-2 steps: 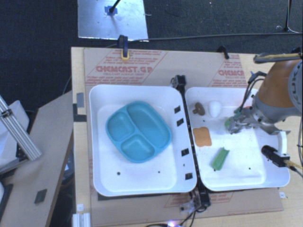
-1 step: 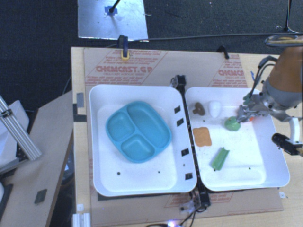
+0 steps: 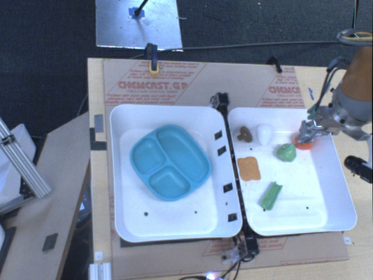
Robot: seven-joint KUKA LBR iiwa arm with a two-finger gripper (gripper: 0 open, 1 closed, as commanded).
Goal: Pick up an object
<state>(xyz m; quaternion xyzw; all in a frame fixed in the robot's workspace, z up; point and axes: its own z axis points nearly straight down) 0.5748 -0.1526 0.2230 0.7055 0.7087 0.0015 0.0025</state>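
In the right bin lie a brown lump, a white piece, a round green piece, an orange flat square and a long green piece. A red-orange object sits near the bin's far right wall. My gripper hangs right over that red-orange object, at the end of the grey arm with its orange band. The gripper's metal body hides the fingertips.
The left bin holds a blue divided plate. A black clip strip runs between the two bins. A metal plate lies on the dark floor behind the bench. A black part juts in at the right.
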